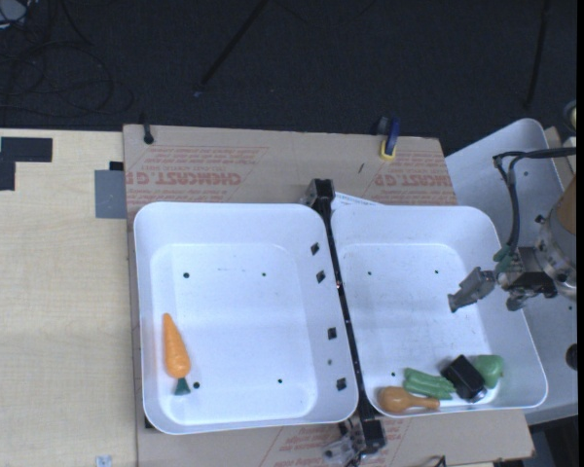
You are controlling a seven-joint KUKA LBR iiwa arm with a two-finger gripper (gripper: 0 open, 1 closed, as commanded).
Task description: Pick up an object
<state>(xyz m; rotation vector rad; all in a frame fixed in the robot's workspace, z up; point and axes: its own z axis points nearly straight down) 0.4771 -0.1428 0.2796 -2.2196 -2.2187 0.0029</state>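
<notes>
An orange toy carrot with a green stem lies near the front left corner of the left bin. In the right bin's front right corner sits a cluster: a black block, a green piece behind it, a long green vegetable and an orange pear-shaped toy. My gripper hovers over the right side of the right bin, behind that cluster and apart from it. It stands open, with nothing between its fingers.
A black divider rail runs between the two bins. Both bins rest on a cardboard sheet on the bench. A blue and yellow clamp grips the cardboard's back edge. Cables hang by the arm at right.
</notes>
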